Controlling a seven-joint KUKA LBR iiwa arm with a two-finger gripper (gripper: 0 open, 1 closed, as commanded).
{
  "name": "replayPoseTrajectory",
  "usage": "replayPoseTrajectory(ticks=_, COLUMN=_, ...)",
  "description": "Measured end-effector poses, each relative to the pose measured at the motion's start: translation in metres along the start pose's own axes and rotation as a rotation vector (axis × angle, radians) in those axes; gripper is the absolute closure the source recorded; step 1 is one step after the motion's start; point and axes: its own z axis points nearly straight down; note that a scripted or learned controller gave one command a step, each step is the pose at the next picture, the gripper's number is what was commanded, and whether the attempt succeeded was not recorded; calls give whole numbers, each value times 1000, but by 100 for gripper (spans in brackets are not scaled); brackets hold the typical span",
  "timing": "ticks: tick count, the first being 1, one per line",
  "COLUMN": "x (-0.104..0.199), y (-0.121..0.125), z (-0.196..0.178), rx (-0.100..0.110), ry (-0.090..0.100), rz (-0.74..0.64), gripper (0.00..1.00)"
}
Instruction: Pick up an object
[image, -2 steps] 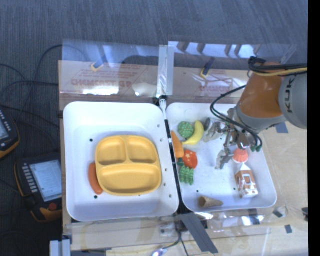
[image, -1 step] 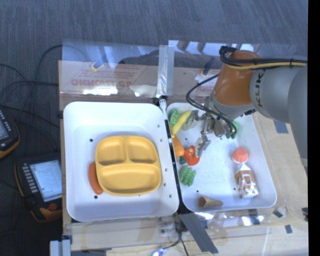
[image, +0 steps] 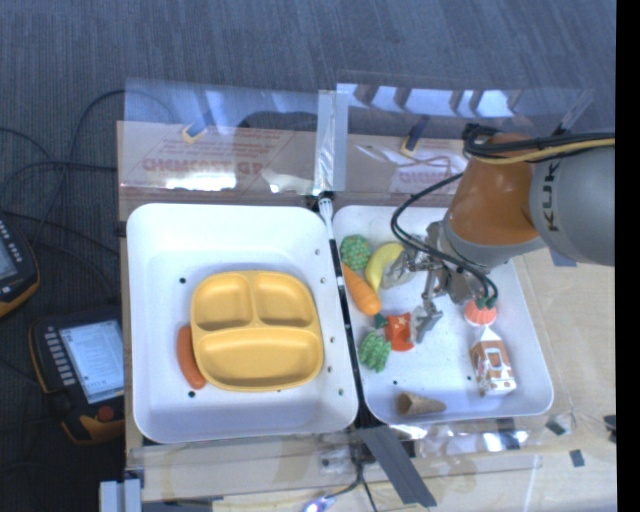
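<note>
A: So, where is the arm (image: 545, 195) right now?

B: It reaches in from the right over the right bin (image: 530, 400), with the orange band sitting above the bin's upper half. The gripper (image: 425, 300) hangs below it, near the middle of that bin.

A: Are the fingers holding anything?

B: The 2 fingers look spread apart with nothing between them. One finger (image: 431, 318) points down toward a small red item (image: 399, 331), which lies just beside it, though I cannot tell if they touch.

A: What else lies in that bin?

B: Along the left wall there is a green leafy piece (image: 354, 250) at the top, a yellow banana-like item (image: 382, 265) next to it, an orange carrot (image: 361, 290) below them, and another green piece (image: 374, 350) just left of the red item. To the right of the gripper sits a small orange and white object (image: 480, 311), and below it a brown and white carton (image: 493, 366). A brown cone (image: 420, 404) lies near the bottom edge.

A: And the left bin (image: 160, 400)?

B: It holds a yellow divided tray (image: 257, 330) with 3 compartments, and a reddish sausage (image: 189, 357) touching the tray's left edge
</note>
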Motion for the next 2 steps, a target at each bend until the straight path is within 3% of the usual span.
replayPoseTrajectory(ticks=1, x=39, y=31, z=-1, rx=1, ry=-5, rz=-5, gripper=0)
replayPoseTrajectory(ticks=2, x=78, y=39, z=-3, rx=2, ry=-18, rz=153, gripper=0)
